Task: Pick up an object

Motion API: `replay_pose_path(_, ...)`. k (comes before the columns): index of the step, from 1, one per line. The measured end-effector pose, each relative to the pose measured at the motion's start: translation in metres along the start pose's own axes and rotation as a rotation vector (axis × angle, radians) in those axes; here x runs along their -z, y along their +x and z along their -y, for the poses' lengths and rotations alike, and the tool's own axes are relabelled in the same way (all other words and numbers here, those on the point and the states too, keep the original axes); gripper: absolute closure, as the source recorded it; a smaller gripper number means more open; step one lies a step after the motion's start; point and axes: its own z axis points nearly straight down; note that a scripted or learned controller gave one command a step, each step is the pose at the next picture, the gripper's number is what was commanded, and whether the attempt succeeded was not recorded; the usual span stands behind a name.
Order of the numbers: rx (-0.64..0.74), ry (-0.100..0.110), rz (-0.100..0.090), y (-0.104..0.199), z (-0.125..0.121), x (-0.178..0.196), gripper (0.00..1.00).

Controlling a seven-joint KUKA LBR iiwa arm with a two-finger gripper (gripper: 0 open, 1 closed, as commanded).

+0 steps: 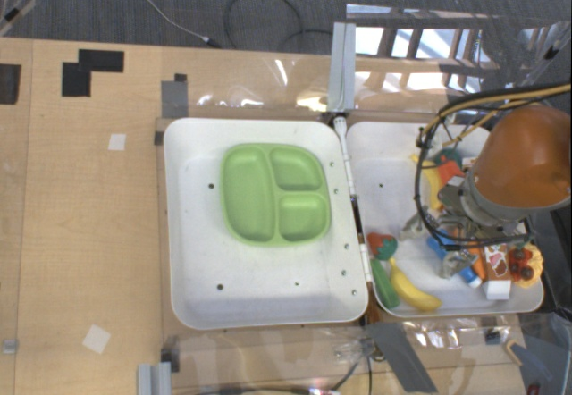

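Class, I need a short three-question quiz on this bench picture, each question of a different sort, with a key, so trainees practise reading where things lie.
1. True or false: the green plate lies in the left bin.
2. The banana lies: A) on the green plate; B) near the front edge of the right bin; C) on the wooden bench.
3. Fill in: the green plate has ___ compartments.

Key: 1 true. 2 B. 3 three.
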Motion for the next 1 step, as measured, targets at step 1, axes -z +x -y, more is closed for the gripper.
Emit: replay_pose_path(1, -0.058, 0.000, -0.001, -0.0594, 0.0203, -0.0018, 0.00)
